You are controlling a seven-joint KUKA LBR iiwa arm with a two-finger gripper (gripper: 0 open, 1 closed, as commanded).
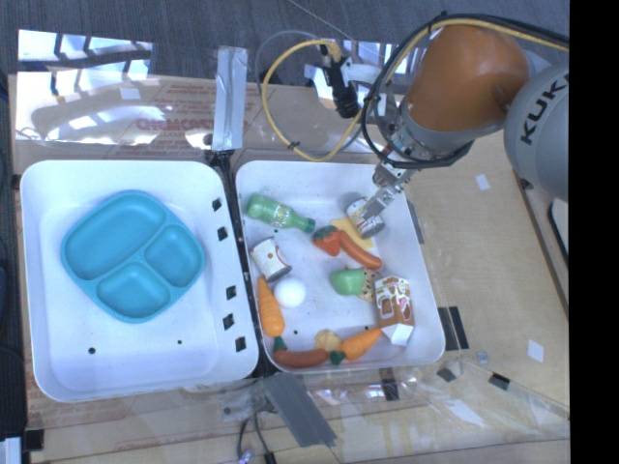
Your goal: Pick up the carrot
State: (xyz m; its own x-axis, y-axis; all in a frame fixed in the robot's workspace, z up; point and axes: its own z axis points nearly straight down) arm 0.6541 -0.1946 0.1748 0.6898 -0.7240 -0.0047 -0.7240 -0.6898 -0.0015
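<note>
Pale wooden bench [484, 220] under the camera carries two shallow white bins side by side. Reaching in from the right, the grey arm with its orange band [464, 75] angles down into the right-hand white bin [426, 298], and the metal two-finger gripper [366, 222] hangs low near that bin's upper middle; whether its fingers are parted or closed cannot be told.

Well apart from the gripper, in the left-hand white bin [58, 356], lies a light blue plastic tray with three compartments [133, 254].

The orange toy carrot with a green top [358, 343] lies well below the fingers, near the bin's lower rim, untouched. Just below the fingers rests an orange-red sausage-shaped toy [353, 249]. To their left lies a green toy bottle [278, 213]. Below them sits a green pepper-like toy [348, 281], with a small red-and-white carton [393, 303] just beside it. Farther to the lower left are a small can [270, 257], a white ball [290, 294] and a second orange carrot-like toy [270, 307].
</note>
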